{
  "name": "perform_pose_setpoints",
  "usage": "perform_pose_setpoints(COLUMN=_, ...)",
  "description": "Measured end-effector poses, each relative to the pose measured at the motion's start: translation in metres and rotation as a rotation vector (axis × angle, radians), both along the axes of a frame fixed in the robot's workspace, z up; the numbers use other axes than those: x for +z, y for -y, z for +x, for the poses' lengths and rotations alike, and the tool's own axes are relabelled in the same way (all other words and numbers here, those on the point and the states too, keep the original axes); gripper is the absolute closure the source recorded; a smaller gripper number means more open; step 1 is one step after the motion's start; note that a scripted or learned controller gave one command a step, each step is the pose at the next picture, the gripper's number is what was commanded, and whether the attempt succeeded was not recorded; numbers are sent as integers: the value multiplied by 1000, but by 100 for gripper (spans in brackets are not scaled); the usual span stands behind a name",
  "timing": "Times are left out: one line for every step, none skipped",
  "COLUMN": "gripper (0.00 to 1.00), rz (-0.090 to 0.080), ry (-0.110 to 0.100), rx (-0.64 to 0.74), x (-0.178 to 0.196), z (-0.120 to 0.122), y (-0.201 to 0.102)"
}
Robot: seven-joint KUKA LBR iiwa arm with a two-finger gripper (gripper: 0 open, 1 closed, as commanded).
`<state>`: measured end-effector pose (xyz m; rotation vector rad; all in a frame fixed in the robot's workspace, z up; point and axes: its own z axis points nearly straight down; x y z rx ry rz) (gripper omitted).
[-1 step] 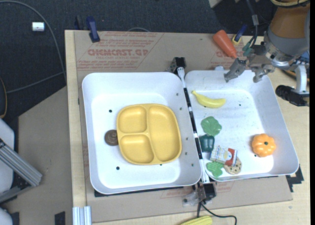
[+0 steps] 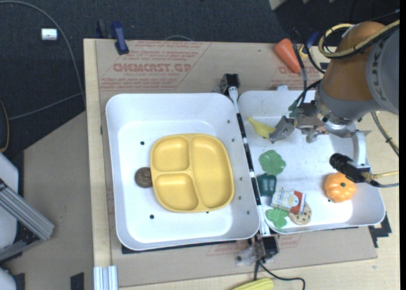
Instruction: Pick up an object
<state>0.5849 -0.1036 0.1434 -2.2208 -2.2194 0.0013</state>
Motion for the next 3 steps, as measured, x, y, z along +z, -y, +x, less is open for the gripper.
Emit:
perform_pose_setpoints(gripper=0, rz=0, ry=-1, rx=0, x=-49, z=-8, y=-10)
perform_pose_setpoints(gripper=0, rz=1, ry=0, rx=0, x=-59, z=-35, y=-12)
perform_pose_setpoints(gripper=100, rz=0, ry=3, rx=0, x=-49, z=-34, y=-12)
